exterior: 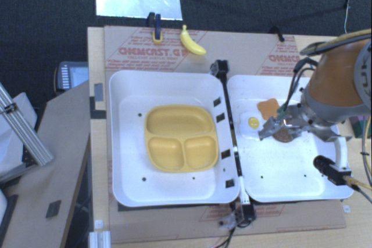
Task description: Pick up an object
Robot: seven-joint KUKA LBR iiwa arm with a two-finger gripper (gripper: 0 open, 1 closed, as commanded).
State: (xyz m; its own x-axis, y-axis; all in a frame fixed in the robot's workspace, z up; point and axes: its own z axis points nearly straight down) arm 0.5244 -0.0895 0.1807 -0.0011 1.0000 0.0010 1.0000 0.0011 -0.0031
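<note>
You had the arm reaching in from the right over the right-hand bin, with the tool low over the upper middle of that bin. Whether the tool was clenched or released could not be told from this view; the metal parts at its tip blurred together, and nothing could be made out between them.

Just beside the tool, on its right and partly under it, lay a dark brown round object on the bin floor; whether the tool touched it could not be told. Just above the tool sat a flat orange piece, close to the tip but apart from it. To the tool's left, near it, rested a small yellow round object, also apart from the tip.

Well to the tool's left, across the divider between the bins, you had the left-hand bin bearing a yellow three-compartment tray, lying flat near the bin's middle.

Far up and to the left of the tool, outside both bins on the cardboard-covered bench, lay a yellow banana, with a small yellow clamp just to its left.
</note>
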